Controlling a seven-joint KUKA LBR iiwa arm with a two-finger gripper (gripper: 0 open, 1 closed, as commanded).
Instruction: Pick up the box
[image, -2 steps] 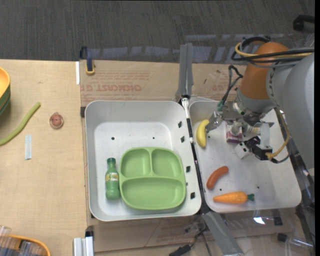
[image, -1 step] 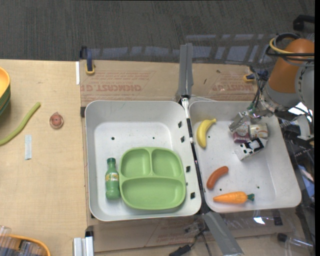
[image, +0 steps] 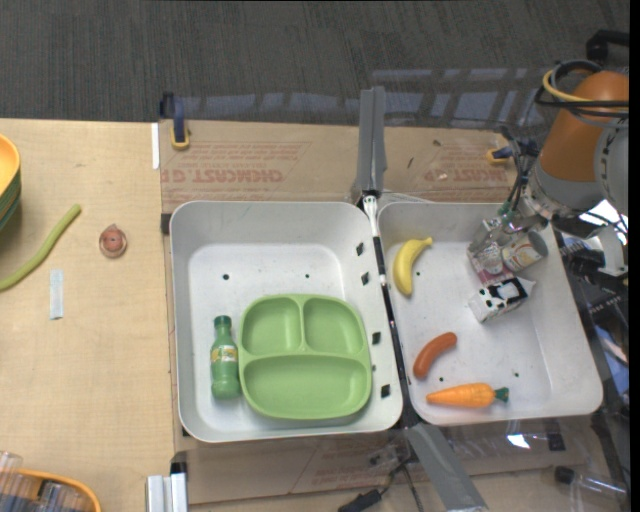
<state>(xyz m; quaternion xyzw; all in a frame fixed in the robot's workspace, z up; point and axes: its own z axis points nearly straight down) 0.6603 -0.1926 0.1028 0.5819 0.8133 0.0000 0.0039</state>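
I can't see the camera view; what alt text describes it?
A grey robot arm's gripper hangs over the right bin, just above a small black-and-white box near a banana, sausage and carrot. The left bin holds a green plate and bottle.

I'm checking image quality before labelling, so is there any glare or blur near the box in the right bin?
Camera view: the box is sharp enough to show its black and white pattern; the pincer above it looks cluttered and slightly soft; bright glare sits on the right bin rim and beside the arm.
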